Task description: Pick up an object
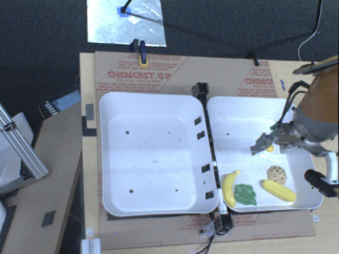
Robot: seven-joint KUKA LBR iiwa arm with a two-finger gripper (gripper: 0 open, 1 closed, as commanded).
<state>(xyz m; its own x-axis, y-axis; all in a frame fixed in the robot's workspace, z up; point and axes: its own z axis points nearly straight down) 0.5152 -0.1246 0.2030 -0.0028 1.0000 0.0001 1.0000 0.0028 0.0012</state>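
Note:
My gripper (269,146) hangs over the middle of the right bin (238,115), open, its fingers spread left and right. A small yellow object (270,149) peeks out just below it, between the fingers and mostly hidden; I cannot tell whether they touch it. Toward the bin's front lie a yellow banana (229,187), a green leafy piece (245,194) touching the banana, a round brown cookie (276,174) and a yellow corn cob (279,190). None of these is in the gripper.
The left bin (153,152) sits beside the right one, parted from it by a black-clipped divider (207,142). The arm's orange band (323,99) reaches in from the right. A blue-yellow clamp (141,52) stands at the bench's back edge.

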